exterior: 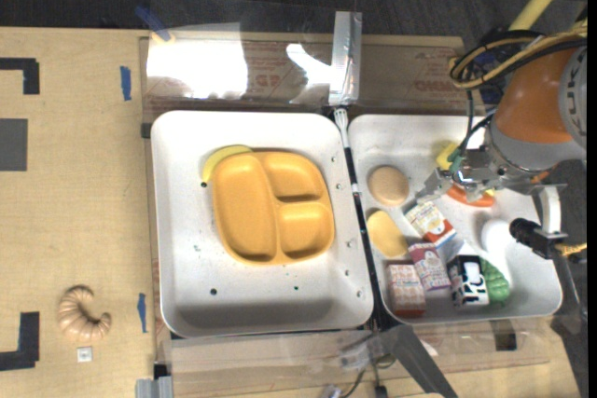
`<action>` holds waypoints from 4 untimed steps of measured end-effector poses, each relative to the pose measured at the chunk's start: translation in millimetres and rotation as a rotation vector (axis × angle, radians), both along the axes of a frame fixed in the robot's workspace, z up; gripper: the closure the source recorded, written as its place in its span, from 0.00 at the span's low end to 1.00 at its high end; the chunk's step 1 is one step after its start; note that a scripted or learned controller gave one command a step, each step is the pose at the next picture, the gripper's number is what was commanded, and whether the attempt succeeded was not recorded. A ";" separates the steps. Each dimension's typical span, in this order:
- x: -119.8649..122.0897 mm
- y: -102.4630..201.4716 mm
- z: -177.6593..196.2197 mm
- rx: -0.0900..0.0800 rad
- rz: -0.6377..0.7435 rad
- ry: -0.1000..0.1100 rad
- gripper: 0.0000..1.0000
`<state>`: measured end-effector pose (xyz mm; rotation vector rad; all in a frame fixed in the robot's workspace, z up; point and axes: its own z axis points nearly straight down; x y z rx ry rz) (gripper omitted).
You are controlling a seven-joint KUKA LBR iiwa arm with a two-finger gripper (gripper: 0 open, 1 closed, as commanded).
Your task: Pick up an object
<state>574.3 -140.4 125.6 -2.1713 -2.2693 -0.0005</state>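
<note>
The arm point(541, 107) reaches in from the right over the right bin point(373, 130), and its gripper point(464, 174) hangs low above the bin's upper middle, among metal and wire that hide its tips; whether it is wide, narrow or holding anything cannot be told. An orange piece point(464, 195) and a bit of yellow-green point(446, 152) lie right at the gripper. The pickable things crowd this bin: a tan bun point(389, 185) to the gripper's left, a yellow lump point(385, 234) below the bun, a small packet point(426, 219) just beside the lump, two pink-red boxes point(418, 280) along the near wall, a black-and-white carton point(471, 281) against a green thing point(497, 284), and a white object point(494, 236) near the right wall. They lie close, several touching. The left bin point(177, 200) holds a yellow divided tray point(270, 205), lying over another yellow piece point(222, 157) at its upper left. Out on the bench point(65, 200), well apart from both bins, lies a curled tan toy point(84, 312).
</note>
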 end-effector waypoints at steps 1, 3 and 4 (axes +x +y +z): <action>-20.7 26.1 -18.1 0.001 0.299 0.002 0.00; -25.5 24.5 -26.5 -0.003 0.013 -0.011 1.00; 6.0 84.1 62.2 0.001 -0.024 -0.008 1.00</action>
